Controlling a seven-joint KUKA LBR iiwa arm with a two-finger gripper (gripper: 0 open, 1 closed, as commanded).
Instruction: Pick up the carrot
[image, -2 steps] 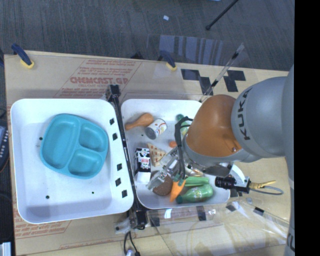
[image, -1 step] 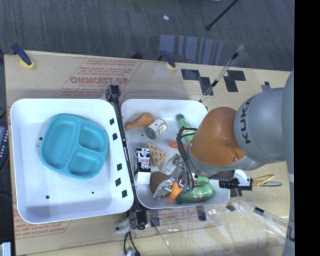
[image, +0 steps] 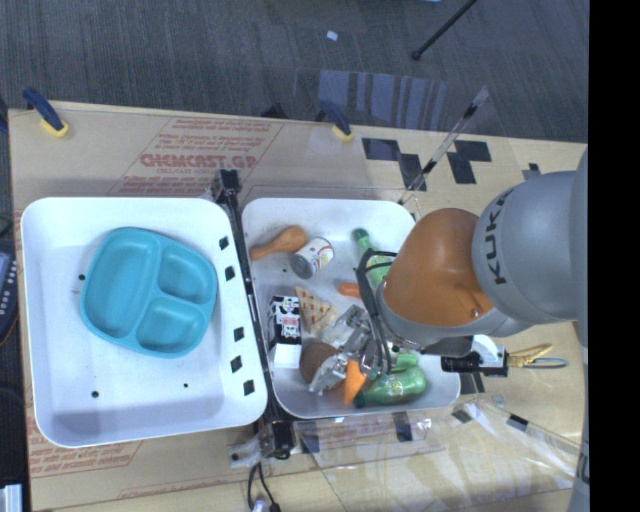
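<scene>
carrot (image: 354, 381) lying near the front edge of the right bin (image: 262, 300), long axis roughly upright and tilted, touching the green thing (image: 395, 386), directly under the gripper (image: 362, 352); fingers' opening impossible to tell, nothing visibly gripped.

My arm (image: 530, 255) was a thick, rounded body of smooth grey metal, with part of the maker's name in dark capital letters down its side. Above my wrist sat a broad, glossy orange band (image: 435, 268), domed like a shell. Below it, my gripper (image: 358, 350) was a small cluster of silver and dark metal parts, with thin black cables looping beside it.
</scene>
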